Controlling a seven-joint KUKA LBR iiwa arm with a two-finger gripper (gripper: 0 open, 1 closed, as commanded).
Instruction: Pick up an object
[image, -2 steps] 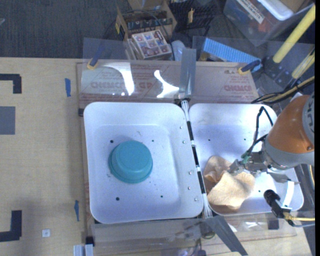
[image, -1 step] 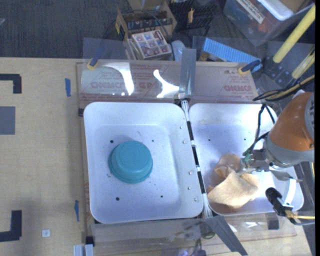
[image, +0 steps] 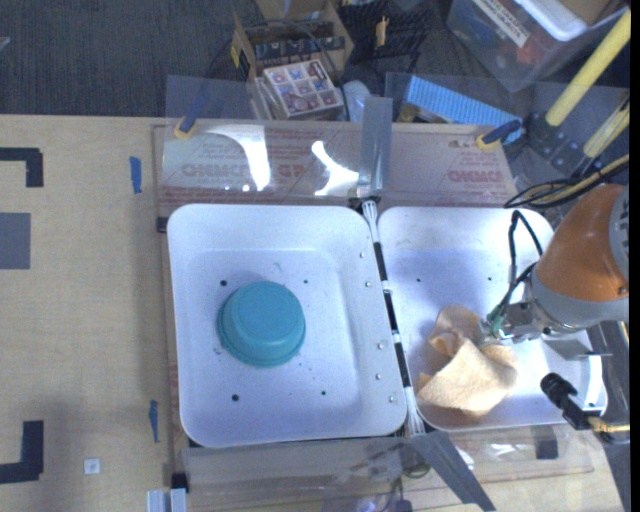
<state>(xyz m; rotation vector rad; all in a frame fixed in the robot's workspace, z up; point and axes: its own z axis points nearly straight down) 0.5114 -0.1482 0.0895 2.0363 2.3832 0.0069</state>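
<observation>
Camera view, looking down at a slant on two white bins set side by side. The left bin (image: 190, 250) holds an upturned teal bowl (image: 262, 322) near its centre. The right bin (image: 440, 240) holds a crumpled tan cloth (image: 465, 375) at its near edge. The arm (image: 590, 265), with its orange band, reaches in from the right; its gripper (image: 497, 327) sits low, at the cloth's upper right edge. Whether it grips the cloth cannot be told.

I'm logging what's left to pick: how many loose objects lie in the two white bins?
2. A teal bowl, upside down, sits in the left bin. A tan cloth lies crumpled in the right bin, under the arm. Anything under the cloth or arm would be hidden.
</observation>
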